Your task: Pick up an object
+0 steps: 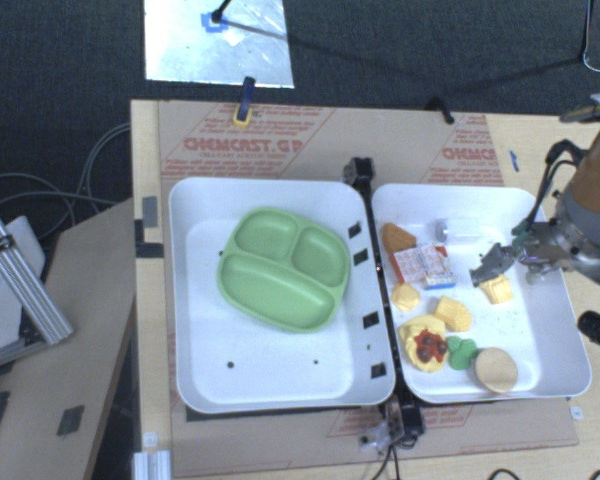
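At frame's right, over right bin (pixel 555 363): jaws (pixel 497 268) low, spread impossible to tell. Yellow cheese wedge (pixel 497 289) on bin floor just beneath and touching or nearly so, not visibly gripped.

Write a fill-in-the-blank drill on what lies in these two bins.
1. The green divided plate lies in the ____ bin of the view.
2. The tool hangs over the ____ bin, beside a yellow piece.
3. The plate's colour is ____.
4. The round tan piece lies nearest the right bin's ____ edge.

Missing words: left; right; green; front
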